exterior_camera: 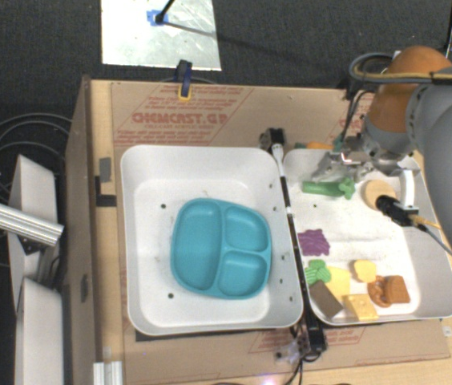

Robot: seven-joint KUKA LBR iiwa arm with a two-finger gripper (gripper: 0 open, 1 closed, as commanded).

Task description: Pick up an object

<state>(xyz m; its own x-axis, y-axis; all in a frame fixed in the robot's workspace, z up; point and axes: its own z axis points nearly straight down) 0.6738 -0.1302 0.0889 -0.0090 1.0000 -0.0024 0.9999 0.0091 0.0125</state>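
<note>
Toward one o'clock, the tool (340, 165) hangs low over the green toy (328, 188), seemingly lined up for grasping; its spread I cannot tell.

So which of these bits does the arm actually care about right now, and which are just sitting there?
In the job:
- gripper
- green toy right beneath it, in the right bin

Lying about:
- purple toy
- yellow pieces and brown toy at the near end
- blue divided plate in the left bin
</note>
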